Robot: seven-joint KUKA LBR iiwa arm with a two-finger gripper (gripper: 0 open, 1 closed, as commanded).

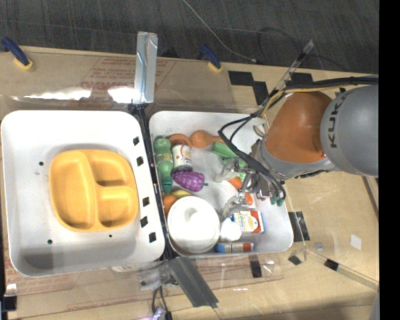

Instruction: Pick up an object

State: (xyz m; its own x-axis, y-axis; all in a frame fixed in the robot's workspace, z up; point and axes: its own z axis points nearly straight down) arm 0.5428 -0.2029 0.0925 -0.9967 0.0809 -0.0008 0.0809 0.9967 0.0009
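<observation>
Your gripper (243, 191) hangs low in the right bin (280, 235), among crowded toy food beside the small carton (250, 221). You cannot tell how its jaws stand. Things are packed tight, so it might slip off or bump the purple grapes (189, 179).

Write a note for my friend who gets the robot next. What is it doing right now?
Gripper: low in the right bin, among the toys; I cannot tell whether it grips anything.
Things: purple grapes, white plate, small carton, green toys by the left wall. The yellow tray sits in the left bin.
Done: arm reached in.
Left: lift one object out.
</observation>
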